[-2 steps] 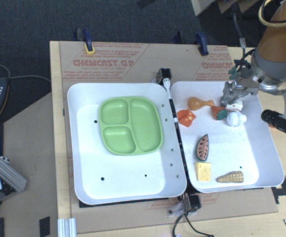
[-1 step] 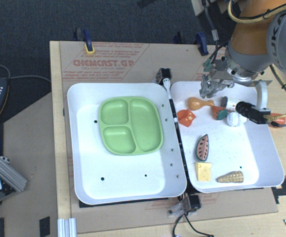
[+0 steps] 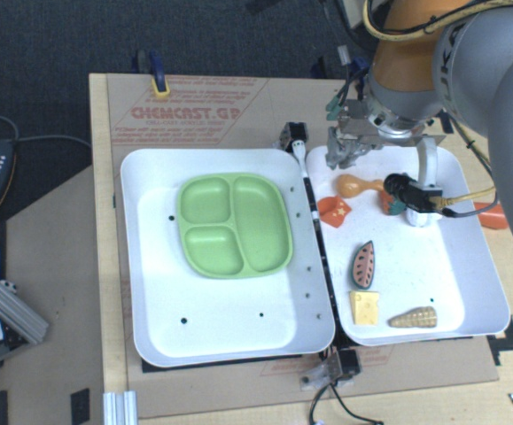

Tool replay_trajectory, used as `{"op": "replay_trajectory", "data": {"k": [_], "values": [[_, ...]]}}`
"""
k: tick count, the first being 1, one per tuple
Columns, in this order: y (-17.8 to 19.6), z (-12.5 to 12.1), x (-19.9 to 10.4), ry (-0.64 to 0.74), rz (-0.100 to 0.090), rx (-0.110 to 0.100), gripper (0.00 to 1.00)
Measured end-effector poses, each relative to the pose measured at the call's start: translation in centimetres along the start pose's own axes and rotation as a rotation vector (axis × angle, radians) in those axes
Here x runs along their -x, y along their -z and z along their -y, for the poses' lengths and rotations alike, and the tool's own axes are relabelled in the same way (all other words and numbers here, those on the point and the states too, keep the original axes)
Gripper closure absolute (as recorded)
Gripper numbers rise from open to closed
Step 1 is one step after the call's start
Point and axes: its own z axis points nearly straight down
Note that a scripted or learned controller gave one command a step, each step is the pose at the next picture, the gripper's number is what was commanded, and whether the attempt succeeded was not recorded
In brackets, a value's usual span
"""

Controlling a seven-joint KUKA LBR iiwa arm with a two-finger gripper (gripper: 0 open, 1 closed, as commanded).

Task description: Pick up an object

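**Claw over the top of the right bin, toys loose below it**

Whether the claw point(image 3: 343, 153) is spread or pressed together cannot be told, as its tip is dark and seen from above. It hangs at the upper left corner of the right bin point(image 3: 455, 273). The arm point(image 3: 469, 51) crosses the upper right of the frame and covers that bin's far corner. A small orange-green thing point(image 3: 388, 200) is partly hidden by robot hardware. An orange block point(image 3: 492, 216) at the right rim is blurred.

A pear point(image 3: 356, 184) lies just below the claw, and a red piece point(image 3: 334, 209) lies near the pear. Lower in the bin are a melon slice point(image 3: 362, 265), a yellow block point(image 3: 365, 308) and a tan cone point(image 3: 413, 319). The left bin point(image 3: 238, 312) holds a green plate point(image 3: 235, 225). Both bins rest on the table point(image 3: 194, 104).
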Motion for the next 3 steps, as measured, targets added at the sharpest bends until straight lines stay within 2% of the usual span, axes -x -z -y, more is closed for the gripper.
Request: {"op": "replay_trajectory", "data": {"k": [1,2,3], "values": [[-0.1,-2.0,-4.6,0.001,-0.002,0.000,1.00],[1.3,-2.3,-3.9,-0.003,0.000,0.000,1.00],[0.9,-0.3,-3.8,-0.006,0.000,-0.008,1.00]]}}
